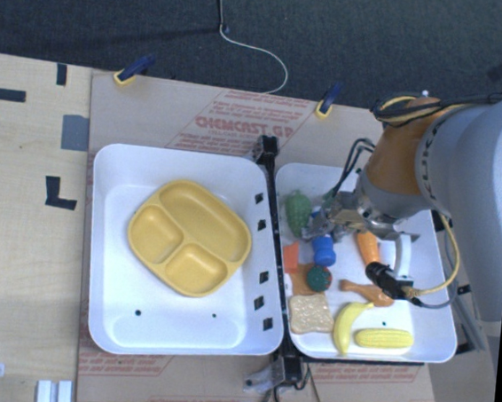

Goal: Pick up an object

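While the gripper [327, 223] hung low in the right bin [432, 344], whether it gripped anything could not be told; a blue piece [323, 250] sat right beneath it, a green piece [298, 211] just beside, and a yellow tray [190, 237] lay farther off in the left bin [105, 314].

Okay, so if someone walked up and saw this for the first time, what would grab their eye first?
Probably the yellow divided tray, lying alone in the left bin. Next, the big grey arm with its orange band reaching in from the right, its gripper down over the right bin. That bin is crowded with toy food: a banana and a corn cob near the front, a blue piece and a green vegetable by the gripper.
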`<state>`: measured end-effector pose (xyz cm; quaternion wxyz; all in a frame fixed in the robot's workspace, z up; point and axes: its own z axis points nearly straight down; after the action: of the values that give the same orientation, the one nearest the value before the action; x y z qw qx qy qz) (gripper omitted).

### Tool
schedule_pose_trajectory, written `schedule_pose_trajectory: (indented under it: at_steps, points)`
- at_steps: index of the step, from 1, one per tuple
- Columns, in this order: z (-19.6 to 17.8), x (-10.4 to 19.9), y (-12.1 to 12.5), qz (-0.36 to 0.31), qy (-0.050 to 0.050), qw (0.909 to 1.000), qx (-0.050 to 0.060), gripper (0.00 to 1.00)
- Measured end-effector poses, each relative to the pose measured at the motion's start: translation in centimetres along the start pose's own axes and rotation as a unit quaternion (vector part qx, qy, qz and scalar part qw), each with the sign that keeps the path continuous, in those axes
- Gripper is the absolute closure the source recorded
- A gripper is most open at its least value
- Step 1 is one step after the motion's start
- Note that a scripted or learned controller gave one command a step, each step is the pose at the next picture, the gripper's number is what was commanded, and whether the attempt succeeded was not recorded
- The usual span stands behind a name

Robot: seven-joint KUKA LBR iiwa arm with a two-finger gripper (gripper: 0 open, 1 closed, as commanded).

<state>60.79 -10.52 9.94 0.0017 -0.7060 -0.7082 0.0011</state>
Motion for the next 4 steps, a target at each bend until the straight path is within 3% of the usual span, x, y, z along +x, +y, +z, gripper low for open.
schedule_pose_trajectory:
  at_steps: [3,4]
  points:
    - [-12.7,-0.2,0.5,0.001,0.000,1.0000,-0.003,1.00]
    - [-12.8,4.5,-0.4,-0.001,0.000,1.0000,-0.001,1.00]
